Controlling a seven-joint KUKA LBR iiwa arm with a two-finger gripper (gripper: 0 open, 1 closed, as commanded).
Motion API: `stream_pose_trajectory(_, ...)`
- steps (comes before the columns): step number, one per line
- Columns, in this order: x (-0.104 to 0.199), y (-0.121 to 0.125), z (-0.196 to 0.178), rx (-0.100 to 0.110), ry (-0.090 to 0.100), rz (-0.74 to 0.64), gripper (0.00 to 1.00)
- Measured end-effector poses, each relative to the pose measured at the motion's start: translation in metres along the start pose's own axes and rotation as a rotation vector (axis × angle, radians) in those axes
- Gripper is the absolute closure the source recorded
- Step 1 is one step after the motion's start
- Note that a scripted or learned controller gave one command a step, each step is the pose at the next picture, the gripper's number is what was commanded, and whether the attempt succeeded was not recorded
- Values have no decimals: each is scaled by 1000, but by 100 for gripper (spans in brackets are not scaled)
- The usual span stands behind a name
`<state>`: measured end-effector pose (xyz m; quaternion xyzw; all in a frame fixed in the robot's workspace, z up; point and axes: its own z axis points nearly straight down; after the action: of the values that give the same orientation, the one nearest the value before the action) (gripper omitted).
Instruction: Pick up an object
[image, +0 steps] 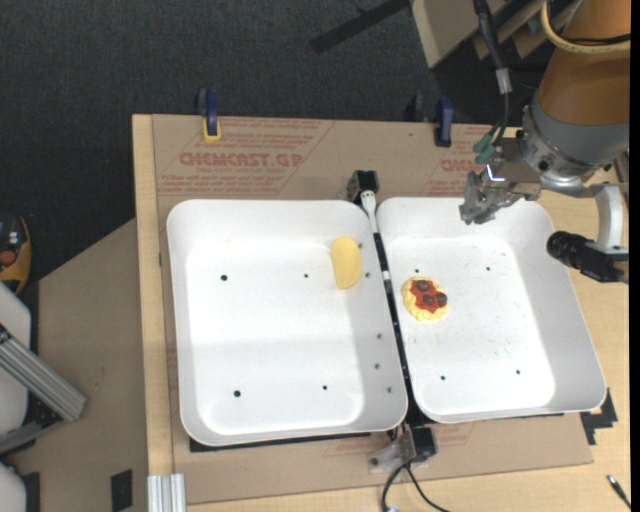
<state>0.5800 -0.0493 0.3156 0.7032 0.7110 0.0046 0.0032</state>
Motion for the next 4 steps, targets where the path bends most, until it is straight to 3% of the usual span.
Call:
stream_pose_trajectory(1,71,-37,67,20,1,4,100)
stream_pose_trajectory(2,187,-37,-105,-10,7,-4,100)
stream_pose_trajectory(3,262,-35,58,27,-5,3,100)
stream_pose_trajectory(4,276,-97,51,18,-2,7,100)
